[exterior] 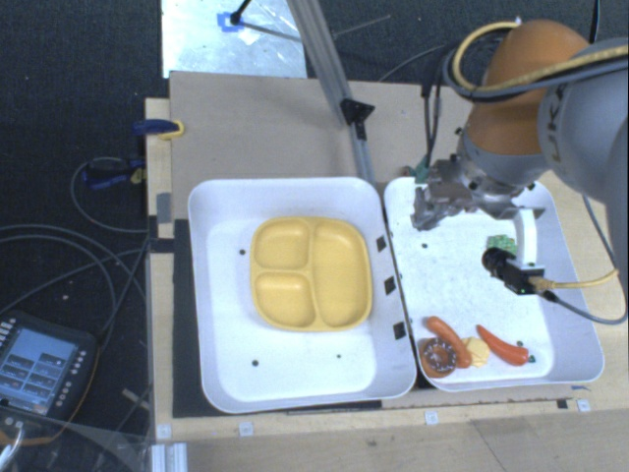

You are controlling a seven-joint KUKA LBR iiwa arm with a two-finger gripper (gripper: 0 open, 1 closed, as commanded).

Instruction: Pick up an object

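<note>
Hanging over the upper left part of the right bin [444,281], the tool [430,209] ends the grey-and-orange arm [521,87]; whether it is open or closed cannot be told. Toy foods cluster along this bin's near edge, well apart from the tool: a red sausage [444,331], a chocolate doughnut [437,357] touching it, a small yellow piece [478,351] and an orange carrot-like piece [502,345]. A small green item [501,241] lies farther up. The left bin [226,362] holds a yellow three-compartment plate [313,271]. Both bins rest on the bench [256,126].
</note>
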